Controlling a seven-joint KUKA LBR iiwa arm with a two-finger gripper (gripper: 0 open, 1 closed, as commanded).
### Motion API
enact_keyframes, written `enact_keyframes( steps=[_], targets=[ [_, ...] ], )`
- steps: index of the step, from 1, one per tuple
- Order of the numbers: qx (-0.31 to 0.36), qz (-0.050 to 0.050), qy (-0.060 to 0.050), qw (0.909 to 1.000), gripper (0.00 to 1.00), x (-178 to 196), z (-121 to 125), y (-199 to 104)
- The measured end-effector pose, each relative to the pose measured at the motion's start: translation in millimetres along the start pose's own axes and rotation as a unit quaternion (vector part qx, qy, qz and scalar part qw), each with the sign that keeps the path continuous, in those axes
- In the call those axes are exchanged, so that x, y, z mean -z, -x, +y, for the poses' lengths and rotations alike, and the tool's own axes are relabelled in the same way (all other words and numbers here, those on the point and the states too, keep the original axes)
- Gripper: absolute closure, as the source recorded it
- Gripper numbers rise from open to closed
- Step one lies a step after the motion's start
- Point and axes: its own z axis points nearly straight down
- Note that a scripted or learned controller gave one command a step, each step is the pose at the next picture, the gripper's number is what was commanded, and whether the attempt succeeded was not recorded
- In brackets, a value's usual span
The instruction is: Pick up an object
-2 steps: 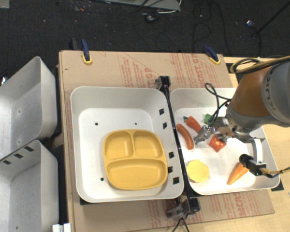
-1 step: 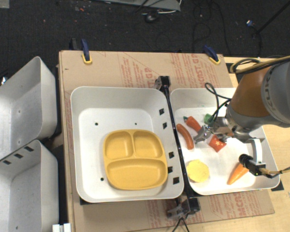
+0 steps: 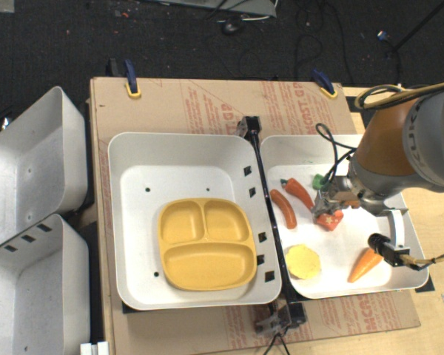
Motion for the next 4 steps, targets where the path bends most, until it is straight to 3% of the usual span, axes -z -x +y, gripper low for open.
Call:
enact_keyframes(
  steps=[3,4],
  targets=[
    [0.002,-0.001,0.002,1.0,1.0,136.1,2.0,5.0],
    [0.005,0.001,-0.001,1.0,1.0,124.1,-8.9,-48.4]
  ],
)
